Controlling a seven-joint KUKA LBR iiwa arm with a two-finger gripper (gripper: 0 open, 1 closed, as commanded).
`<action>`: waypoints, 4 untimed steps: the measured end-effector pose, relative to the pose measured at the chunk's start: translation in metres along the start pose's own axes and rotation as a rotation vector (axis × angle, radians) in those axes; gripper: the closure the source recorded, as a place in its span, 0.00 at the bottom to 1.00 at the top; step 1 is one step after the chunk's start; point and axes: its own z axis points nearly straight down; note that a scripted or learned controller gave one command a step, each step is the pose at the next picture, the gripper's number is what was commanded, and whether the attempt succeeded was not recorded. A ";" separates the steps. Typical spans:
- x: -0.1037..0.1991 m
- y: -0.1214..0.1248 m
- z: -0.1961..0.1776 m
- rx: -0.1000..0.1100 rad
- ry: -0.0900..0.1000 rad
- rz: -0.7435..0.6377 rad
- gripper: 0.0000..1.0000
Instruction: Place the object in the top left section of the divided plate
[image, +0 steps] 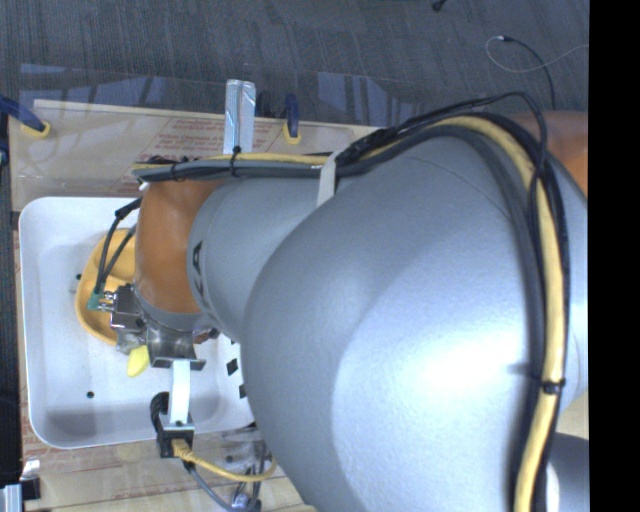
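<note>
Arm (400, 320) reaches in from the right and covers most of the view: large grey body, with the orange band (165, 245) above the wrist over the left bin. Left white bin (50, 300) sits on the wooden surface (90, 165); its left wall and lower-left floor are visible, the rest lies under the arm. Claw (140, 345) hangs low inside this bin, just below the orange band; from this angle the wrist hides the fingers, so cannot tell whether it is released or clenched. A yellow plate (95, 290) shows as a curved edge on the left of the wrist, partly covered; its sections cannot be made out. A small yellow object (137, 363) sits right at the claw's lower edge, near the plate's rim; cannot tell whether it is gripped or resting on the bin floor. Black and yellow cables (545, 250) run along the arm. A white bracket (180, 395) hangs below the wrist.
</note>
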 end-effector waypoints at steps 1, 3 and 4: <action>-0.018 0.040 -0.133 -0.004 0.002 0.128 1.00; 0.017 -0.004 0.015 -0.001 0.000 -0.034 1.00; 0.016 -0.003 -0.047 -0.004 0.000 -0.129 1.00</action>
